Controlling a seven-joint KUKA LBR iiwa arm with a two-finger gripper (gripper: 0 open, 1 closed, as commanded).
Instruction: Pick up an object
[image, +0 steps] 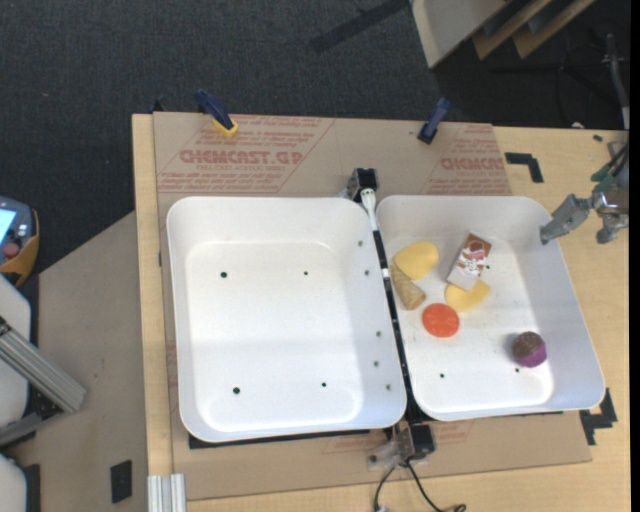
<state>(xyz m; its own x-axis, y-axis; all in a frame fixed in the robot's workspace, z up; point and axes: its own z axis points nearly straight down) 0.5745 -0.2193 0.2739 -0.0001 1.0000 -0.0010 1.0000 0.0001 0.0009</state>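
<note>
Sitting in the right bin (570, 300): round orange-red object (441, 321); gripper (578, 215) state unclear.

end effector (590, 215) | grey metal, blocky | slim finger-like prongs (edges blurred) | small teal-green fitting on top

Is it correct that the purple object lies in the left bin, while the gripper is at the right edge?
Not quite. The camera view shows the purple object in the right bin, near its lower right corner. The gripper is indeed at the right edge.
</note>
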